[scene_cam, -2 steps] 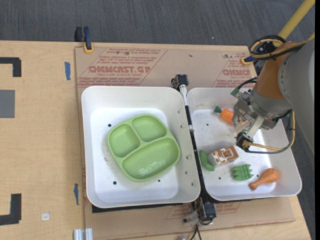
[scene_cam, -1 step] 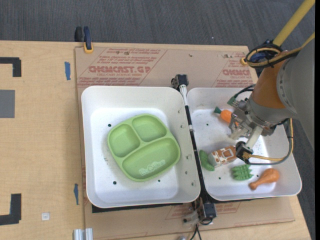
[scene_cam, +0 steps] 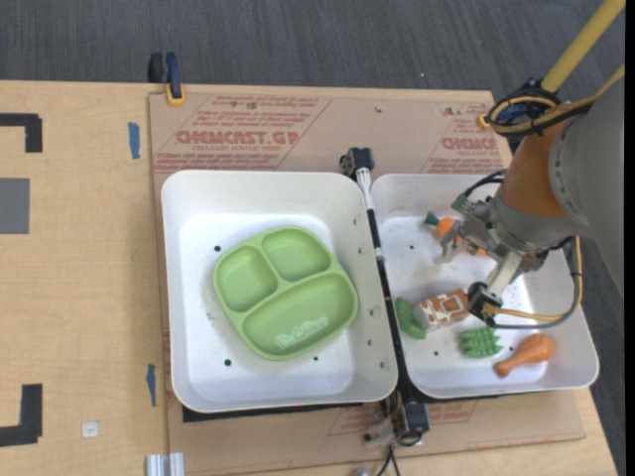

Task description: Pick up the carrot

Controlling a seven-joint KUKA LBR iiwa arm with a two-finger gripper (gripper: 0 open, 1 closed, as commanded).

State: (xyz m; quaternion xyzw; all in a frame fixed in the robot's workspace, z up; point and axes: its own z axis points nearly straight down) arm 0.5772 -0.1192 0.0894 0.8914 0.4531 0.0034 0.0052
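The carrot is a small orange piece with a green top, lying in the upper left part of the right bin. My gripper hangs low over the bin just to the right of the carrot, very close to it or touching it. The grey arm with its orange band reaches in from the right above it. Part of the carrot's right end is hidden behind the gripper's body.
Lower in the right bin lie a white and orange toy food, a green leafy piece, a green bumpy piece and an orange drumstick. A green divided plate sits in the left bin. Cables trail from the wrist.
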